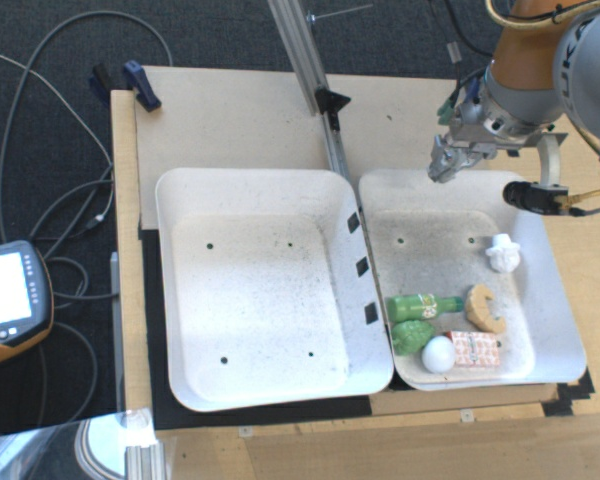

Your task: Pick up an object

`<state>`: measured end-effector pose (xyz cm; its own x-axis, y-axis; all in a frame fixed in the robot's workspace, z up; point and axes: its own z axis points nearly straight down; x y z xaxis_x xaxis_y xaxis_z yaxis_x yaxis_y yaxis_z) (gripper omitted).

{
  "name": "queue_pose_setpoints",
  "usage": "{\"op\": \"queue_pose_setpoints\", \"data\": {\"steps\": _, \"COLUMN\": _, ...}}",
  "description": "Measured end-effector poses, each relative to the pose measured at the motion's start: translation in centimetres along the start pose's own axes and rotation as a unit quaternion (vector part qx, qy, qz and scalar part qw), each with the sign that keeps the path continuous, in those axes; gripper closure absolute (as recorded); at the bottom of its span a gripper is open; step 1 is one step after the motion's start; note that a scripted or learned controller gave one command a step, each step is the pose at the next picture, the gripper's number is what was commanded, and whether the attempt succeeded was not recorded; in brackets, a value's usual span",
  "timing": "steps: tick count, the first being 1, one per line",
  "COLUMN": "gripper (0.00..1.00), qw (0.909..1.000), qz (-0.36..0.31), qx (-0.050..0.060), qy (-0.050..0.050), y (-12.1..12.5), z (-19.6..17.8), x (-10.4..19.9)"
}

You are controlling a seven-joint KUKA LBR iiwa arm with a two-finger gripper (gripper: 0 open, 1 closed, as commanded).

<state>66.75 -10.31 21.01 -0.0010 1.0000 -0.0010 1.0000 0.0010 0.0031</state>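
While the objects sit bunched at the near end of the right bin (550, 298), nothing is in the gripper's grasp; a green bottle (425, 306) lies on its side, pointing across the bin, and just below it a green leafy piece (411, 336) rests against the bin's near-left corner; touching that, a white ball (439, 355) sits right at the near rim; beside the ball a small pink-and-white patterned box (476, 350) lies flat, and just above the box a tan, curved bread-like piece (485, 309) leans toward the right wall; further up that same wall, apart from the cluster, a small white lumpy object (502, 254) sits alone. Up at the far rim of this bin hangs the gripper (442, 166), well apart from every object, its tip hovering over the rim's far-left stretch; whether the jaws are spread or pressed together I cannot tell from this angle, the fingers blur into one dark metallic shape; nothing is visible between them. Above it the grey arm with its orange band (540, 38) comes in from the right. Across to the left bin (180, 268), speckled white floor, its right edge overlapping its neighbour's; a slanted metal rail (300, 43) runs down from the top to meet the seam between the bins; on the wooden bench (240, 118) a blue clamp (140, 83) grips the far-left corner; off the bench to the left, a handheld pendant (10, 298) with a lit screen rests on the dark floor among cables.
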Motion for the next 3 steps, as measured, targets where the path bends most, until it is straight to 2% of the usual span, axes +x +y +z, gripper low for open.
{"op": "queue_pose_setpoints", "data": {"steps": 2, "gripper": 1.00, "qw": 1.0000, "qz": -0.003, "qx": 0.001, "qy": 0.002, "y": -1.0, "z": -2.3, "x": 10.2}}
{"op": "queue_pose_setpoints", "data": {"steps": 3, "gripper": 1.00, "qw": 1.0000, "qz": -0.003, "qx": 0.003, "qy": 0.002, "y": -2.3, "z": -2.1, "x": 16.3}}
